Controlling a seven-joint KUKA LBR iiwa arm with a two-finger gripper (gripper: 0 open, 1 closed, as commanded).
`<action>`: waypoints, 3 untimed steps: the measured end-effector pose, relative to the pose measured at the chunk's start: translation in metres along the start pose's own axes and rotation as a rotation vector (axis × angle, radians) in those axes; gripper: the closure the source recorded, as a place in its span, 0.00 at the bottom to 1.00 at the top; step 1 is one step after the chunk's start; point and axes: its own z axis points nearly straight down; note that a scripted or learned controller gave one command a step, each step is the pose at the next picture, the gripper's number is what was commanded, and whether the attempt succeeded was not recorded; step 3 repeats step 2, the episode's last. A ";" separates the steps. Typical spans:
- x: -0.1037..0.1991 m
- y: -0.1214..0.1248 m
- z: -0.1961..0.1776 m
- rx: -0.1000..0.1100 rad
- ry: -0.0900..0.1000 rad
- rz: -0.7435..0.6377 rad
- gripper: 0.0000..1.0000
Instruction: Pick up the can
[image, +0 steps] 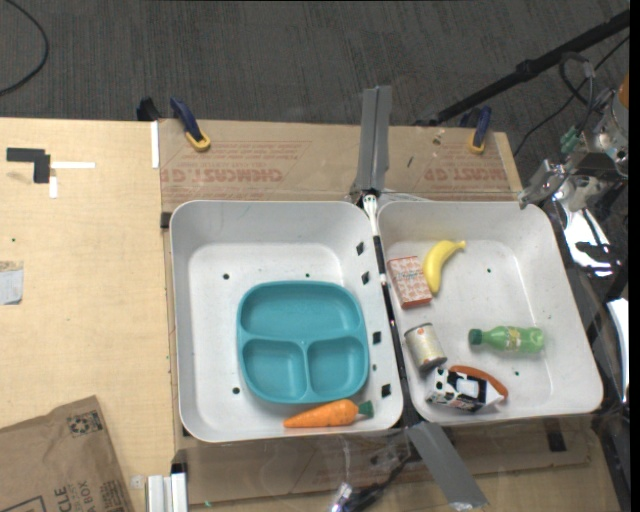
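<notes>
The can is small and silver with a dark top. It lies in the right bin, close to that bin's left wall and near the front. My gripper hangs over the far right corner of the right bin, well away from the can and up and to its right. Nothing is seen held in it.
In the right bin lie a banana, a small red and white box, a green bottle and a black, white and orange toy. The left bin holds a teal divided plate and a carrot.
</notes>
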 end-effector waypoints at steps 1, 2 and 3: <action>0.001 0.000 0.000 0.001 0.000 -0.002 0.00; 0.033 -0.071 0.152 0.001 0.001 0.213 0.00; 0.033 -0.071 0.152 0.001 0.001 0.213 0.00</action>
